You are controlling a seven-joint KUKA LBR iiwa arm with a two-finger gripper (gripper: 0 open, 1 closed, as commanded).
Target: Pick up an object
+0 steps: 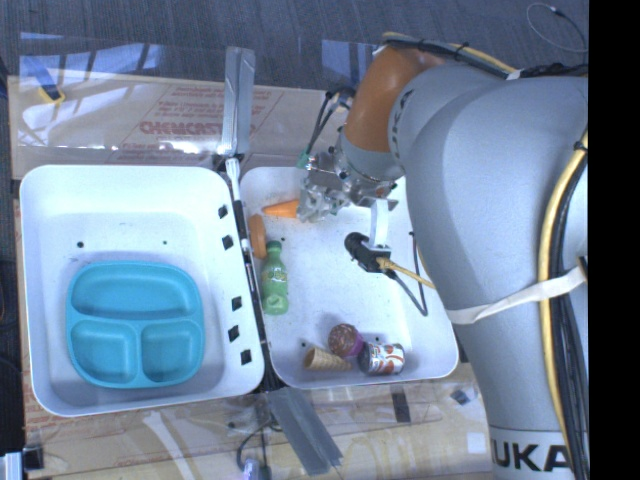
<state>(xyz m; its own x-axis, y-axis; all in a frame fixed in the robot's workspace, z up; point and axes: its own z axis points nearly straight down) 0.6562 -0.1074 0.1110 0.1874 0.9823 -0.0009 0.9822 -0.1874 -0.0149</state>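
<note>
We are reaching into the right bin [425, 343] with our gripper [318, 205] near its back end. We cannot tell if the claw is apart or together. The orange carrot [281, 208] is lying just beside it, to the left, so we are guessing that is the thing to grab. We are thinking it is best to go straight down over the carrot's middle, close slowly, then lift. The green bottle [274, 279] is lying nearer the front.

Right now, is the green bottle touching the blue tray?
Apart. The camera view shows the green bottle in the right bin and the blue tray in the left bin, divided by both walls.
</note>
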